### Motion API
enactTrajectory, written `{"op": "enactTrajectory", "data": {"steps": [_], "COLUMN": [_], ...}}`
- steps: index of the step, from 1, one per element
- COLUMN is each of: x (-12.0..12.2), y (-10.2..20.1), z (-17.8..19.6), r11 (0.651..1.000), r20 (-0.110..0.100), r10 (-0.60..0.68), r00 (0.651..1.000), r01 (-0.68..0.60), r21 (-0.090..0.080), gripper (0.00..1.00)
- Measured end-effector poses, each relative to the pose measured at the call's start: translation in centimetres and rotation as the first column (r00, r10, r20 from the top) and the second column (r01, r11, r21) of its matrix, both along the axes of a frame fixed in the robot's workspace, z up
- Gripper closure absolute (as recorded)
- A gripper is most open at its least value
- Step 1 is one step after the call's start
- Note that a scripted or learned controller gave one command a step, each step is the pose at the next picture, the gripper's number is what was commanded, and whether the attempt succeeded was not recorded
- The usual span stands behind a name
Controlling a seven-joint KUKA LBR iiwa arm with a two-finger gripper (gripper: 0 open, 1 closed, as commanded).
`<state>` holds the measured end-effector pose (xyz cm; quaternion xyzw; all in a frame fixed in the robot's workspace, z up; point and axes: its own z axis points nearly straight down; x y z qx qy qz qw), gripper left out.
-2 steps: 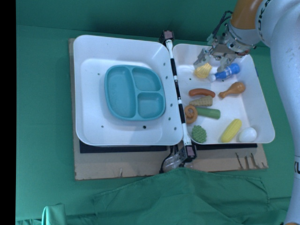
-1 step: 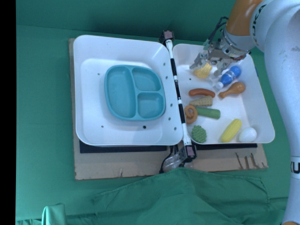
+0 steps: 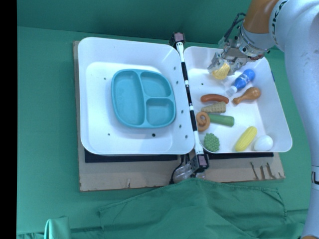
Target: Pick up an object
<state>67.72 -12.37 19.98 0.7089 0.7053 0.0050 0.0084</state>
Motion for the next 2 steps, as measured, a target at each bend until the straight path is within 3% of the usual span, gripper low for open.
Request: {"op": "enactTrajectory", "data": {"steps": [2], "x": [-1.2], "y": [-1.1], "z": [12.1], "r11": [1.000], "r20": [-0.006], "r10": [0.002], "r00": [1.000], "r01": [-0.002], "r21": [0.002], "gripper": [1.00]}}
